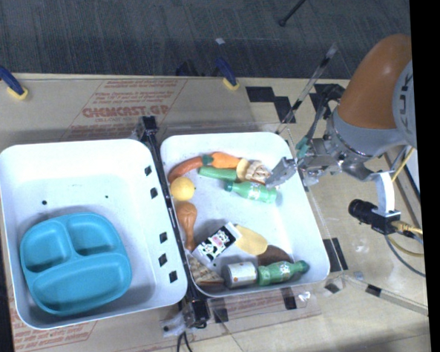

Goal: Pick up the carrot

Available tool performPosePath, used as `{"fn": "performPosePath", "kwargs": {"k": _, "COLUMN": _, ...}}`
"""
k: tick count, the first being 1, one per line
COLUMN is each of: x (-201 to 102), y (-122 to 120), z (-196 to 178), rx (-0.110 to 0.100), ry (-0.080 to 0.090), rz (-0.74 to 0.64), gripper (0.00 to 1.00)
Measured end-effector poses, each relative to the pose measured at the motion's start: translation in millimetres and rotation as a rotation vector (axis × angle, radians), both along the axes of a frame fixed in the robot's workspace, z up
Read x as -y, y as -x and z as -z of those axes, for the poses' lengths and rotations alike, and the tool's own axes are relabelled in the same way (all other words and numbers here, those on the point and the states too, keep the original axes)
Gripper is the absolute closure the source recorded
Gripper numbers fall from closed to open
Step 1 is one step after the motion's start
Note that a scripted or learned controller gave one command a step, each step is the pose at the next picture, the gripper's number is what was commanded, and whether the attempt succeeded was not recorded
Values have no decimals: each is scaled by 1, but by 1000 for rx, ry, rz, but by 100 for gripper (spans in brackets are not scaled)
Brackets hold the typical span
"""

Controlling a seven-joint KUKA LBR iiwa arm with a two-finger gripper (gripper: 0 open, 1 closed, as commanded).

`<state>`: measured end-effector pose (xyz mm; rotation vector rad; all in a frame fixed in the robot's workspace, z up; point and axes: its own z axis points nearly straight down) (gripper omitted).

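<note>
The carrot (pixel 224 160), orange with a green leafy end pointing left, lies near the back wall of the right bin (pixel 300 204). My gripper (pixel 282 171) hovers low over the right bin's back right part, a short way right of the carrot. A tan, striped food item (pixel 254 170) lies between them. Nothing shows in the gripper's grasp.
A brown sausage (pixel 184 168), lemon (pixel 181 188), drumstick (pixel 187 217) and green bottle (pixel 252 191) lie around the carrot. A milk carton (pixel 215 244), can (pixel 241 273) and second green bottle (pixel 283 269) crowd the front. The left bin (pixel 71 166) holds a blue divided tray (pixel 75 260).
</note>
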<state>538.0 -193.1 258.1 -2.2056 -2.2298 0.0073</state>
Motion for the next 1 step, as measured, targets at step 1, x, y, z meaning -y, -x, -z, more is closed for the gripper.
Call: {"fn": "performPosePath", "kwargs": {"k": 1, "x": 14, "y": -74, "z": 62, "rx": -5, "ry": 2, "rz": 67, "gripper": 0}}
